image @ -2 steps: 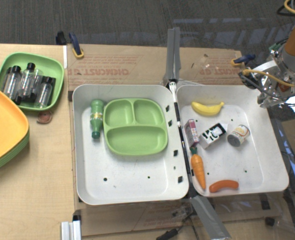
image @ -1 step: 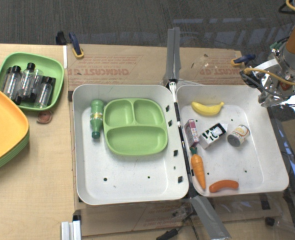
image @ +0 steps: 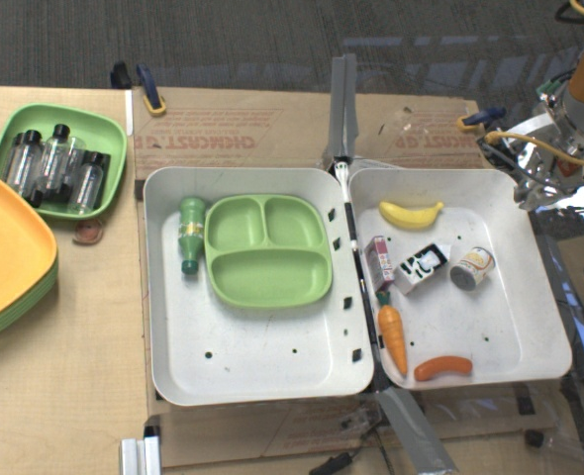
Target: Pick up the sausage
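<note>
Sausage [image: 442, 368] lay nearest the camera, at the front edge of the right bin [image: 530, 265], close to the front wall and just right of the carrot [image: 393, 339]. Carrot tip nearly touched the sausage's left end.

Rest of the right bin: banana [image: 411, 213] at the back, pink carton [image: 379, 261] against the left wall, black-and-white box [image: 422, 266] and small can [image: 471, 265] mid-bin. Left bin [image: 173, 344] held a green divided plate [image: 268, 249] and a green bottle [image: 191, 234].

Gripper [image: 557, 171] sat at the far right, over the back-right corner of the right bin, well apart from the sausage. Wrist and cabling cluttered that spot, so I couldn't tell the tool's state from this view; nothing visibly in it.

Risks as I judged them:
- Sausage hugged the front wall, so one side of the tool could hit the rim on descent and the grasp would land short.
- Carrot was so close that a closing grasp could catch it, or nudge the sausage away.
- It's round and smooth, so an off-centre pinch would likely roll or squirt it out.
</note>
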`<state>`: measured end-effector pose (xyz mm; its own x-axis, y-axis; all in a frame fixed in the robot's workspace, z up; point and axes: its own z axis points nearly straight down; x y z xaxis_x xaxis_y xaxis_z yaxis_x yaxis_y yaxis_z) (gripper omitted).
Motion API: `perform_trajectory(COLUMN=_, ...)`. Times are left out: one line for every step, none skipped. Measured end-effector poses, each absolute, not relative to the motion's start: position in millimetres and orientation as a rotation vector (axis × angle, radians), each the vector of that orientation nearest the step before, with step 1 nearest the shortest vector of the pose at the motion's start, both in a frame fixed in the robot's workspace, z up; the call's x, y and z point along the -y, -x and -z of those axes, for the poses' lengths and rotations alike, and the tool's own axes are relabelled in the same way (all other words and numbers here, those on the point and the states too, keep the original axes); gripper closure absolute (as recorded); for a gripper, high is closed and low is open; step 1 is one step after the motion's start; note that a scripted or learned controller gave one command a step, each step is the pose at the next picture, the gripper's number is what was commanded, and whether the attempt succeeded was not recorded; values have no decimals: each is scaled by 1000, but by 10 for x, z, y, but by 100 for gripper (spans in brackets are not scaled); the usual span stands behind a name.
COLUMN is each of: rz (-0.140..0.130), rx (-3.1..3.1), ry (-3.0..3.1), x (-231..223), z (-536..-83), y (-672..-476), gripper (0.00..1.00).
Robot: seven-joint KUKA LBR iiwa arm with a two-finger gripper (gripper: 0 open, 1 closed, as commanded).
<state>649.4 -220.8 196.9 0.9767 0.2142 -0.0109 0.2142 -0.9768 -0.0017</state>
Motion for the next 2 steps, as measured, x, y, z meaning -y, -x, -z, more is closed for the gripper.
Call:
perform_trajectory(rz=-23, rx=346, ry=3122, x=2203, z=-2048, y=-6493, gripper=100)
perform_trajectory(rz=-29, rx=355, ry=3121, x=2199, z=-2125, y=-6492, gripper=100)
